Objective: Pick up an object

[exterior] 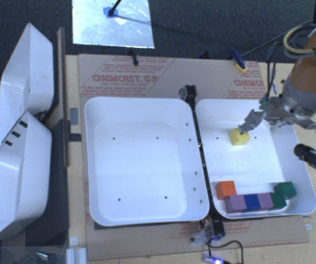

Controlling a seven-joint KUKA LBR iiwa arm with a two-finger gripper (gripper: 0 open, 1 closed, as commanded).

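Yellow and blocky, a small cube [239, 137] sits in the upper middle of the right bin [300, 175], touching the tip of the gripper [249, 124]; whether the gripper is clenched or released cannot be told. Along that bin's lower edge lie an orange block [226, 189], a purple block [236, 203], a blue block [251, 202] and a green block [283, 191]. The smooth left bin [141, 158] fills centre frame.

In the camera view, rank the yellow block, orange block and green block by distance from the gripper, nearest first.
1. Yellow block, right beside the gripper, upper part of the right bin.
2. Orange block, lower left of that bin.
3. Green block, lower right corner; close to orange's distance, ranking uncertain.
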